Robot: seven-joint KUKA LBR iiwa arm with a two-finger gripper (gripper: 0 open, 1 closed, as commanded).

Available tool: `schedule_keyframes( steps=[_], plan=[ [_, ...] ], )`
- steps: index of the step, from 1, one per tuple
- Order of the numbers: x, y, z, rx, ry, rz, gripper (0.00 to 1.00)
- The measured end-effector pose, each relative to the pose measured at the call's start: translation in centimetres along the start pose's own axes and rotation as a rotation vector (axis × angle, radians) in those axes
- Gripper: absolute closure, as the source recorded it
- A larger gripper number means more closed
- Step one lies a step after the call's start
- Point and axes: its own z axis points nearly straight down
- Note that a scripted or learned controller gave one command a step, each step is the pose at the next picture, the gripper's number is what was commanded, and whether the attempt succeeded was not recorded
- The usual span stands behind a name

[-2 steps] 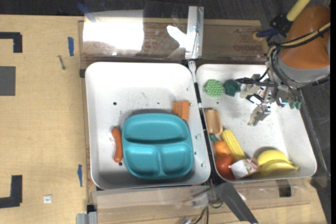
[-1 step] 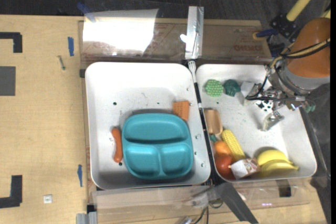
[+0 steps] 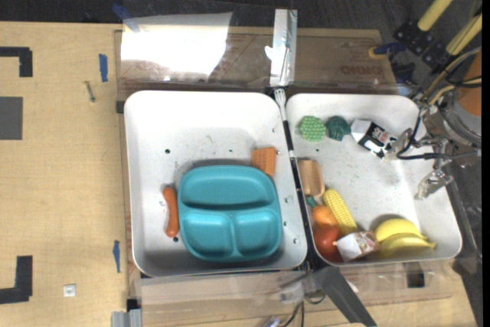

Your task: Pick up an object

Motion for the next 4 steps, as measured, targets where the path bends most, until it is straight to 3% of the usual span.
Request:
schedule_keyframes(
  steps=[1, 2, 3, 4],
  plan=[
    [-0.6, -0.3, 2.9, -0.006, 0.001, -0.396, 0.0],
    [-0.6, -0.4, 6.2, -0.002, -0.001, -0.32, 0.0],
    [-0.8, 5.1, 6.1, 0.0, -0.004, -0.183, 0.0],
    [0.8, 7.3, 5.3, -0.002, -0.002, -0.345, 0.0]
  ],
)
